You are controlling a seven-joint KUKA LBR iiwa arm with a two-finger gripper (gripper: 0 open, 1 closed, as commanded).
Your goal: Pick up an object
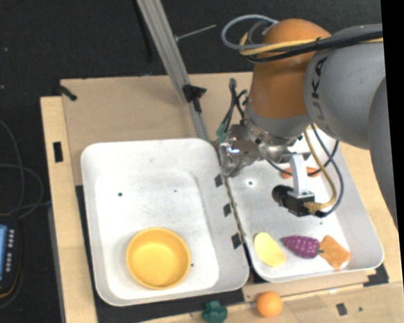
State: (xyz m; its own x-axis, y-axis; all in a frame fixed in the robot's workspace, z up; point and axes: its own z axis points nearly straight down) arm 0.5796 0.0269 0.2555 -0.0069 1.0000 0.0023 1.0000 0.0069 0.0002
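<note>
I read this as the approach step: nothing is lifted yet. The arm (321, 78) reaches in from the right and hangs over the right bin (355, 201), with the gripper (231, 156) close to that bin's left wall, near its far left corner. The wrist hardware and cables crowd the tool end, so I cannot tell how the gripper stands, and I see nothing carried in it.

Candidates in the right bin, all along its near edge: a pale yellow fruit-like piece (269, 249) at the near left corner, a purple grape-bunch toy (300, 246) just beside it toward the middle, and an orange piece (334, 251) touching or nearly touching the purple one on its right. The left bin (100, 200) carries a yellow bowl (158, 257) near its near edge, well apart from the gripper.

Off the bins, on the bench's near edge, sit a small orange ball (269, 304) and a dark green object (214, 313).

Judgement: the gripper is at the far side of the right bin and the objects lie at the near side, so the next move calls for travel toward the near edge, then a descent over a single piece. The yellow piece looks the cleanest target; the purple and orange pair sit too close together for a tidy pinch.
</note>
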